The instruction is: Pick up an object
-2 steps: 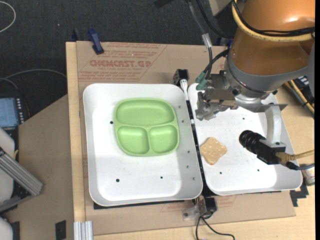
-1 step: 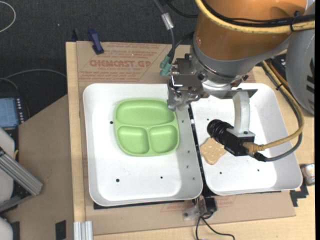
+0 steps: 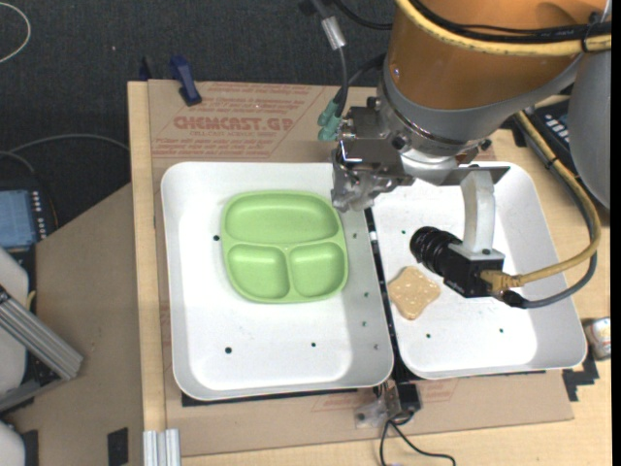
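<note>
obj: tan flat bread-shaped piece [image 3: 411, 291], R bin [image 3: 543, 348] | gripper [image 3: 354, 194]: jaw state can't tell

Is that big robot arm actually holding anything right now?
It cannot be told: the gripper sits over the seam between the bins. The green tray and tan piece lie loose.

Bench [image 3: 146, 357], two white bins [image 3: 194, 338] side by side

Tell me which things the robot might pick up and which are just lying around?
For the job:
- green divided plate in the left bin
- tan flat piece in the right bin
- gripper, above the strip between the bins

Just lying about:
- blue clip on the brown board
- cables at the front edge
</note>
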{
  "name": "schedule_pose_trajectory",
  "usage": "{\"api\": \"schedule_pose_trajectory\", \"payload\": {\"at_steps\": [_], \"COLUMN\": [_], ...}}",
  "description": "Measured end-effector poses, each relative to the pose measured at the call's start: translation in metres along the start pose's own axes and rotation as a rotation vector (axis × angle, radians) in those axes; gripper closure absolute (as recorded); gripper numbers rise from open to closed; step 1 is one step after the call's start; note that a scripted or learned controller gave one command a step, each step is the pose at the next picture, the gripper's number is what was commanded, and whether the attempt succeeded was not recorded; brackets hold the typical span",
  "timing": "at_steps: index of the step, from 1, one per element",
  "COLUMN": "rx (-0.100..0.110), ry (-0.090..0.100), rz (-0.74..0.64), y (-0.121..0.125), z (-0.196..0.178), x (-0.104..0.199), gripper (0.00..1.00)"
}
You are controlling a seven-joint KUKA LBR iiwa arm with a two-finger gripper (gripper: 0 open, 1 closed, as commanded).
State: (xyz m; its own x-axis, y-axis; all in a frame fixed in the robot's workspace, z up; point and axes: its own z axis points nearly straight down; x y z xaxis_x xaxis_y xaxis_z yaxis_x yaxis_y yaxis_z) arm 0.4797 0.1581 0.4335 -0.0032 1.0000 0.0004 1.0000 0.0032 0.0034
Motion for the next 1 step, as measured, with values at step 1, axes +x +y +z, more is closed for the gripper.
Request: {"api": "schedule_pose_trajectory", "payload": {"at_steps": [1], "rx": [-0.002], "ry": [0.0], "rz": [-0.002], "y": [0.0004], "z": [-0.0102], "x": [0.0007], "gripper": [1.0]}}
